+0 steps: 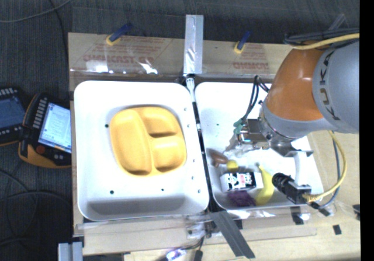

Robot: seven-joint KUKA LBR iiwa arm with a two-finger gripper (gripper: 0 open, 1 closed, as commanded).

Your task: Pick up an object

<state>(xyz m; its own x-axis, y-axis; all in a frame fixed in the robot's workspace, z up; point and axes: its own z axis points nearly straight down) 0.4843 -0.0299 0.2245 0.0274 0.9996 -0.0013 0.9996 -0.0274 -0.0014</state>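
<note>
Bench [146, 55]: we see a wooden board under a clear sheet, with two shallow white bins side by side on it.
Arm [318, 93]: it comes in from the right, grey with an orange band, and hangs over the right bin.
Left bin [93, 190]: we find one yellow divided tray [149, 140] lying in its middle.
Right bin [222, 99]: its far half is bare white; the small things crowd its near half.
Gripper [242, 137]: it sits low over the right bin, just above the cluster; we cannot tell how it is set, since the wrist hides that part.
Yellow banana-like object [266, 187]: it lies near the bin's near wall, right of the black-and-white packet.
Black-and-white packet [238, 181]: it lies just below the gripper, apart from it.
Purple object [239, 198]: it touches the packet's near side.
Brown object [217, 157]: it lies by the bin's left wall.
</note>
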